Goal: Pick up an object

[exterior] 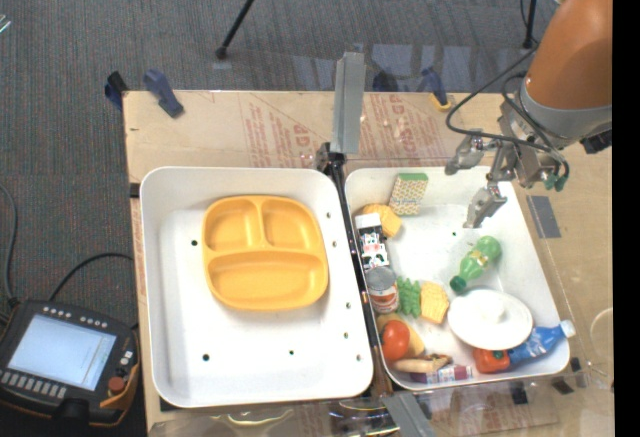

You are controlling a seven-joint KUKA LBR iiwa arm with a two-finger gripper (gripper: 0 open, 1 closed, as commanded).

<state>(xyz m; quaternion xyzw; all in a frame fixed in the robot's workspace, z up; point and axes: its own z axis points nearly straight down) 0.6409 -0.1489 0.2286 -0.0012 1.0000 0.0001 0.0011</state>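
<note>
**Right bin: stock for one pick**

Worktop [240,130]: brown board, two white bins.
Left bin [170,325]: yellow tray [266,253] alone.
Right bin [530,255]: crowded along its left and near sides, bare floor at centre.
White dish [490,319]: stiff, smooth, wide, probably awkward to grip.
Green bottle [474,265]: lying free near centre, likely light, hard and slippery; take it across the body.
Hand [487,205]: above the bin's far right, holding nothing; finger spread unclear.
</note>
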